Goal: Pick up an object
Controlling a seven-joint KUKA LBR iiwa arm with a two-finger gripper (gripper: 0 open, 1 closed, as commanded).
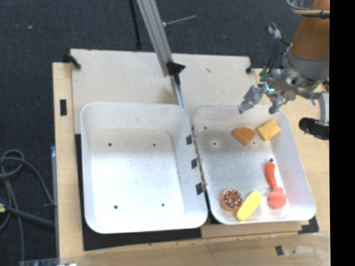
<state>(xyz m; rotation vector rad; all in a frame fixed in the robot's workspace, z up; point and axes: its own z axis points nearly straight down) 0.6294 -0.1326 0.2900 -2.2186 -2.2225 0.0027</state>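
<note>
The grey arm with its orange band comes in from the right and bends down to the far edge of the right bin (288,148). Its claw (260,101) hangs spread wide, with nothing between the fingers. Just below the claw lie a flat tan cracker (269,130) and a rounded orange-brown biscuit (243,135). Further below are an orange carrot-shaped toy (272,184), a smooth yellow banana (249,205) and a round sprinkled donut (230,199).
</note>
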